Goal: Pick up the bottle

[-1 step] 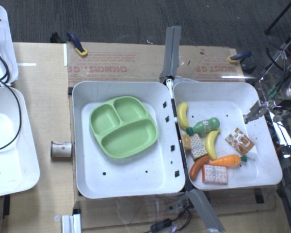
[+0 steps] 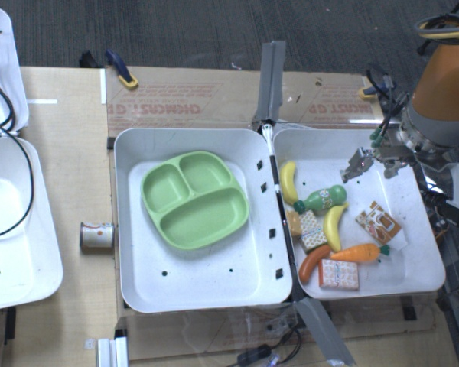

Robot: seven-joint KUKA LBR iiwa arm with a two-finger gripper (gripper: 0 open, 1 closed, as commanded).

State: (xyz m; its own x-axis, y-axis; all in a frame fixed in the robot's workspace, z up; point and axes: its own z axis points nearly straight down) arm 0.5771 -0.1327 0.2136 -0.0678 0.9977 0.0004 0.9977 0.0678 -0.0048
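A small green bottle [image 2: 322,199] with a white label lies on its side in the right bin [image 2: 424,239], near the middle, cap end pointing left. My gripper [image 2: 374,165] hovers above and to the right of it, over the bin's back area. Its fingers are spread apart with nothing between them. A clear gap separates the gripper from the bottle.
Around the bottle lie two bananas [image 2: 289,182] [image 2: 334,226], a patterned cracker block [image 2: 312,230], a carrot [image 2: 356,252], a red box [image 2: 339,274] and a snack packet [image 2: 379,224]. The left bin [image 2: 130,266] holds a green divided plate [image 2: 195,199]. A small can [image 2: 97,235] lies on the bench.
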